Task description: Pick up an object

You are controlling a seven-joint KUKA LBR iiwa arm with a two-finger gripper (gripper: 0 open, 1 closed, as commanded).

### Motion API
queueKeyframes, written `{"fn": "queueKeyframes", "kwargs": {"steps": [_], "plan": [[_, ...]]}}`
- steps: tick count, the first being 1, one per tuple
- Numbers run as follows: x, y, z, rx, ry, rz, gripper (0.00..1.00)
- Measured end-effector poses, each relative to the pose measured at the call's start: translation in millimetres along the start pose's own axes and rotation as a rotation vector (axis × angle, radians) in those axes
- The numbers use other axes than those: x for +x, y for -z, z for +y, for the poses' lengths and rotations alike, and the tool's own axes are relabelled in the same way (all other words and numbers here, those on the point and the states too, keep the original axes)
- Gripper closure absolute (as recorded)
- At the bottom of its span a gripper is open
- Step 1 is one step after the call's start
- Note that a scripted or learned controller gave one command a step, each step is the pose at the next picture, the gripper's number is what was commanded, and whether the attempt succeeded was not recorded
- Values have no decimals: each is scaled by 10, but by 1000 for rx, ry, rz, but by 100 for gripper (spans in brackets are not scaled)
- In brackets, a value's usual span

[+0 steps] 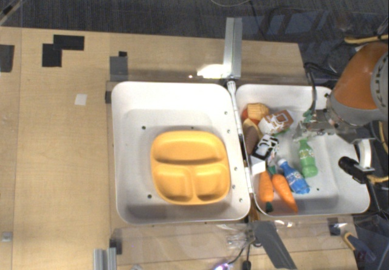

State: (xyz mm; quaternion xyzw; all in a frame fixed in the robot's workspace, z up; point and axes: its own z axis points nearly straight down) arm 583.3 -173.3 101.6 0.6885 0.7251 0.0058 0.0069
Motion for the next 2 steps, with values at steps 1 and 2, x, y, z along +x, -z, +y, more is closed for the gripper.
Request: {"fn": "queueKeyframes", "kwargs": {"steps": [1,2], "plan": [[273,1222,190,10,115,1,100],[285,1337,212,5,121,-1,100]]}}
